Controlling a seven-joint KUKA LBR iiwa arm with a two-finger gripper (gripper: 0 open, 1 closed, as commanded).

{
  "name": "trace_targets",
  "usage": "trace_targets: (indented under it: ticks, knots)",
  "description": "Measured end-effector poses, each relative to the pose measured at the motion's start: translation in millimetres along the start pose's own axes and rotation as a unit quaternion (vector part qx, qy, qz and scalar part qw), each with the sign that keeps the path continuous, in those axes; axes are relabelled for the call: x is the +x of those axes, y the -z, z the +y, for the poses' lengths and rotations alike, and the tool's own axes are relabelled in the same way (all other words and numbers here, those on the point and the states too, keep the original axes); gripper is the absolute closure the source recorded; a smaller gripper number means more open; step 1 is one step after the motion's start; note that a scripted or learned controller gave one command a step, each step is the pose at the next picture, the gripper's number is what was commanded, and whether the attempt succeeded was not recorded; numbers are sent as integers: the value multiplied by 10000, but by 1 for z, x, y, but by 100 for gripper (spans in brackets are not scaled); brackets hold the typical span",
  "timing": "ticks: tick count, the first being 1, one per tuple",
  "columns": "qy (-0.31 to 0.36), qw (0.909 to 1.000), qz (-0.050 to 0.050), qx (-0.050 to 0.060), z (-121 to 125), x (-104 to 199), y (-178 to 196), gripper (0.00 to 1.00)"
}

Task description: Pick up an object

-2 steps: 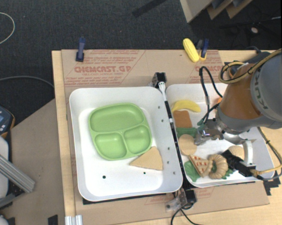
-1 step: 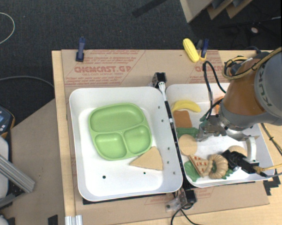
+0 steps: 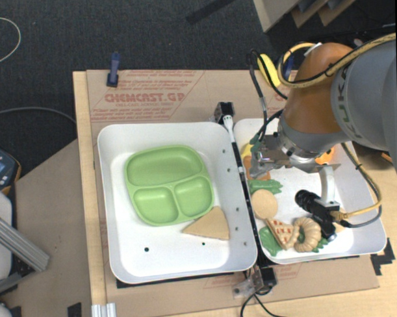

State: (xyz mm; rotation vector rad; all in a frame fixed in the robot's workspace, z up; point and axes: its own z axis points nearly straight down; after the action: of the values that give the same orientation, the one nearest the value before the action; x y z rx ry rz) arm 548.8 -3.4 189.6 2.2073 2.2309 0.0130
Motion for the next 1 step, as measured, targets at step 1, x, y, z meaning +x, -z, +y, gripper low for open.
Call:
trace_targets:
  ticks: [1]
  knots:
    - [-39, 10000, -23, -65, 47, -4, 139, 100]
